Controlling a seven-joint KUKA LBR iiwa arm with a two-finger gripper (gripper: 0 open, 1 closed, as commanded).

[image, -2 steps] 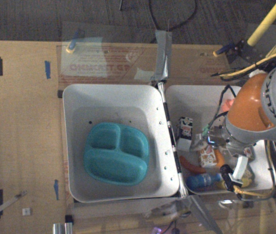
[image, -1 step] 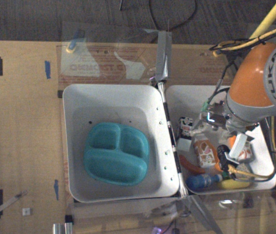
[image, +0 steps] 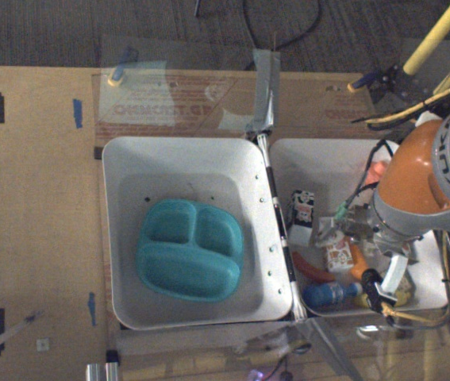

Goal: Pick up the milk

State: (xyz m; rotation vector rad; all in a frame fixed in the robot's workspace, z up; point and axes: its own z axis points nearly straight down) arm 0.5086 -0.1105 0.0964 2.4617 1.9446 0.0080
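the milk (image: 302,208) stands upright by the right bin's (image: 320,159) left wall, free of the clutter. the gripper (image: 350,230) hangs near it over that clutter; i can't tell its state.

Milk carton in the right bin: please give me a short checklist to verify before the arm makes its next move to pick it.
1. Milk carton visible, at the right bin's left side: ok.
2. Carton free of the gripper: ok, it stands apart, to the gripper's left.
3. Gripper above the carton: not ok, it is over the red-and-white carton.
4. Room around the milk: cannot tell; red pepper and blue bottle lie nearer the camera.
5. Finger opening: cannot tell.
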